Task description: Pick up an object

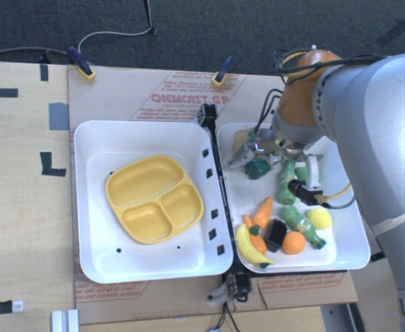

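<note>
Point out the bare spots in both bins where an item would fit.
Left bin: bare floor rings the yellow divided plate, widest along the top wall and left wall. Right bin: crowded; toys pack the bottom, banana to lemon, and the arm covers the top. A strip by the right wall is free.

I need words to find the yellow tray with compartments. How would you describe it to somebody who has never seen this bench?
Of the two white bins, look in the left bin, away from the arm. The yellow tray lies flat near its middle, turned at a slant. It has three compartments and is the one big thing there; the small toy foods sit in the right bin.
</note>
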Controlling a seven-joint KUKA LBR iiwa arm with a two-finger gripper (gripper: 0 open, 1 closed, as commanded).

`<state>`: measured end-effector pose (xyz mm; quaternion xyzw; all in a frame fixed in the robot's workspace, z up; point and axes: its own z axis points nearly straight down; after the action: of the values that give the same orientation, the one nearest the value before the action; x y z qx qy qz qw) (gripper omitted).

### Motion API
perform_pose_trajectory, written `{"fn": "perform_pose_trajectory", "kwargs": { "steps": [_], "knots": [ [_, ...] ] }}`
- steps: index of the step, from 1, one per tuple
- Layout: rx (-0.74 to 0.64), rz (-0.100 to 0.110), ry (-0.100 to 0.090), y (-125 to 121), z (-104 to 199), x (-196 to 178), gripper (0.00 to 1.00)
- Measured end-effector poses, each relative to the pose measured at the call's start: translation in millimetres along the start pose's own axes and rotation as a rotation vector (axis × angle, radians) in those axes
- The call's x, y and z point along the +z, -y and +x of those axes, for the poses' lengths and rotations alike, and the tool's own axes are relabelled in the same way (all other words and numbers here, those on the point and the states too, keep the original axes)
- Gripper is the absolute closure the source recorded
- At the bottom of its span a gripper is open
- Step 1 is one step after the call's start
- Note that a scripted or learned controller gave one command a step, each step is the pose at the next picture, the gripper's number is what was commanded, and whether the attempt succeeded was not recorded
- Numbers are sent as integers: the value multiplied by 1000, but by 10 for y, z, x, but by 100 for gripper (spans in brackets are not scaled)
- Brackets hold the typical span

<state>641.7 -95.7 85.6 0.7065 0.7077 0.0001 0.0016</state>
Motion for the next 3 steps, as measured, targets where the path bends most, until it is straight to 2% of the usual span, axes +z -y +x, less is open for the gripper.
{"fn": "perform_pose_trajectory", "kwargs": {
  "steps": [1,2,3],
  "knots": [
    [-1,1,-2,-221,-35,5,0],
    [-1,1,-1,-178,-46,3,0],
    [0,2,-2,-266,20,8,0]
  ]
}}
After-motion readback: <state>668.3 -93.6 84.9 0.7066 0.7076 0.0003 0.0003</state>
